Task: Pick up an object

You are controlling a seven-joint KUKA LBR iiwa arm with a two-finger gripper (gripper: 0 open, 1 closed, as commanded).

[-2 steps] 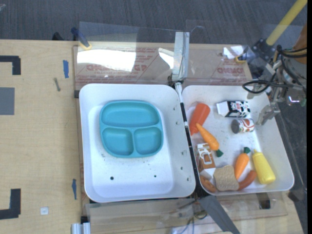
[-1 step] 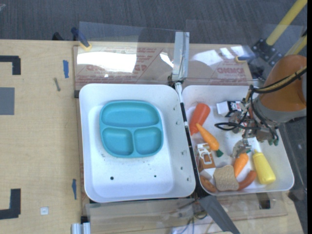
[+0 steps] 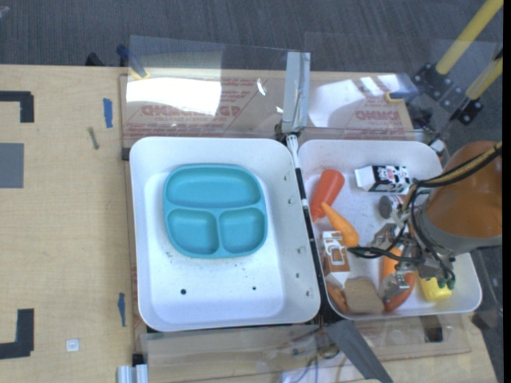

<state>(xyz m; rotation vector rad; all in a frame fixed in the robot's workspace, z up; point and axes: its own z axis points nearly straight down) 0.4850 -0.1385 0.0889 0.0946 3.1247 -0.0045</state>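
- Nearest the camera, a tan block [image 3: 362,294] lies at the near edge of the right bin [image 3: 467,300], touching a sausage-like red piece [image 3: 397,292].
- My gripper [image 3: 402,255] hangs low over this clutter, just above the red piece; cables hide the tips, so I cannot tell their state.
- My likeliest target, an orange carrot [image 3: 342,226], lies near the bin's left wall, long axis slanting, thin tip towards the near right.
- Risk: items crowd together, so I may nudge neighbours or close on nothing.
- A yellow toy [image 3: 433,289] sits beside me; it could be dragged.
- The left bin [image 3: 152,162] holds a blue divided plate [image 3: 214,210].
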